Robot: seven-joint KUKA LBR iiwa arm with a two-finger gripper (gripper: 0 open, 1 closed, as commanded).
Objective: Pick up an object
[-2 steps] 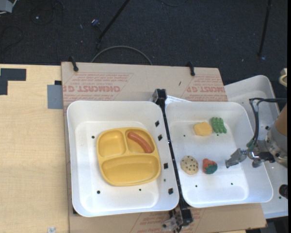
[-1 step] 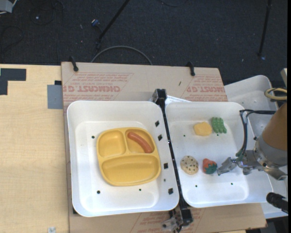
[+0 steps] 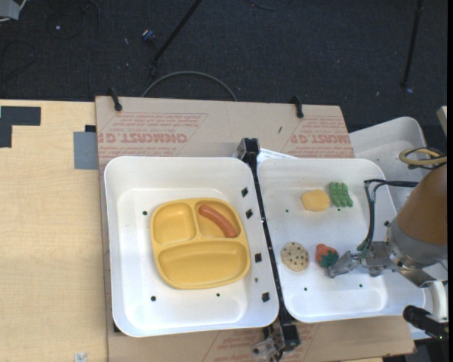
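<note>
Down at the front of the right bin (image 3: 340, 308), the gripper (image 3: 338, 265) reaches in from the right side on the end of the grey arm (image 3: 426, 225), which has an orange band above the wrist. Its metal fingers (image 3: 343, 265) point to the left and lie low over the white floor of the bin. I cannot tell if the jaws are spread apart or pressed together, because they look small and blurry. Right at the tip of the jaws sits a little toy (image 3: 326, 255) that is orange-red with a bit of green. It looks like it touches the fingers, but I cannot see it between them, so I cannot say it is held. Just to the left of that toy, a bit farther from the jaws, lies a round cookie (image 3: 294, 256) with dark spots. Behind the jaws, toward the back of the bin, rests a yellow lump (image 3: 315, 200), and just beside it on the right is a bumpy green toy (image 3: 340, 194). Well away to the left of the jaws is the left bin (image 3: 128, 292). It holds a yellow tray (image 3: 200, 261) with three parts. A red sausage (image 3: 219, 220) lies slanted in the tray's back right part.
</note>
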